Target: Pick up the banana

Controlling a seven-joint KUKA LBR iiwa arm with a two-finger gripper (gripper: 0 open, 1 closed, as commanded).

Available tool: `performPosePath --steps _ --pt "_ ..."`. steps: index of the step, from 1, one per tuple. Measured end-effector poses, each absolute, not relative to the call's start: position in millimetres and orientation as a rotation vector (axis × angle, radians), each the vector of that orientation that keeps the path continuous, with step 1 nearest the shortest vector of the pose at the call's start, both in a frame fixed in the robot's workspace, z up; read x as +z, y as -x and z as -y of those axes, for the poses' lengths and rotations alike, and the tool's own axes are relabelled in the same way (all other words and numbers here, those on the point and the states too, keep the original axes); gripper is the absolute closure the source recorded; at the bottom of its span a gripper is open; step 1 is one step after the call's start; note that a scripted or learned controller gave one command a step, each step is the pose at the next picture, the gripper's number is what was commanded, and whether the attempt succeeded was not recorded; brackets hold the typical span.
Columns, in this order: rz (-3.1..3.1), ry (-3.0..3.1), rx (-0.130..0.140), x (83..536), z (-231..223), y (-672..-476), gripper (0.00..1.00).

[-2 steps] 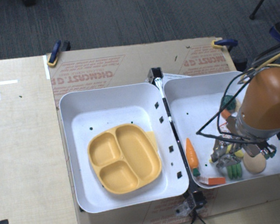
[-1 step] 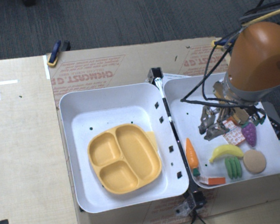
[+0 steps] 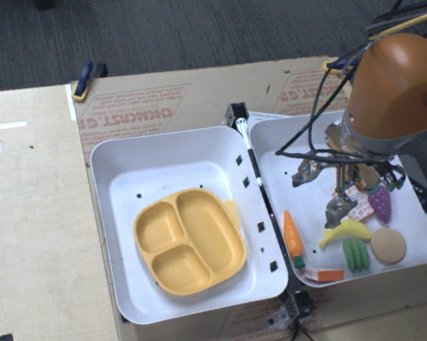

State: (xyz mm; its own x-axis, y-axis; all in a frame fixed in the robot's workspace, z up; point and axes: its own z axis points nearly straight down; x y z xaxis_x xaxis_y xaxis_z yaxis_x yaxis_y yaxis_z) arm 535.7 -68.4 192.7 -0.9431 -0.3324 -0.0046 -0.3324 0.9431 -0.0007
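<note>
- From my remote station, I watched the arm (image 3: 394, 87) reach in over the right bin (image 3: 297, 143), its gripper (image 3: 341, 202) hanging just above the banana (image 3: 345, 232)
- The banana lay in the right bin's near half, between the carrot (image 3: 292, 233) on its left and the purple grapes (image 3: 380, 203) on its right, with a green vegetable (image 3: 356, 254) and a round tan bun (image 3: 388, 245) just in front of it
- I could not tell from the view whether the jaws were released or clenched; nothing showed between them
- The left bin (image 3: 118, 217) held a yellow divided plate (image 3: 189, 241)
</note>
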Motion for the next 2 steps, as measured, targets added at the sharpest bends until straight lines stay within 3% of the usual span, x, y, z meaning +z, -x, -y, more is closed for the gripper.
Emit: performPosePath --steps 1,2 --pt "-3.074 0.64 0.0 134 95 -485.4 0.0" --pt "-2.96 1.049 0.001 92 104 -491.2 0.0"
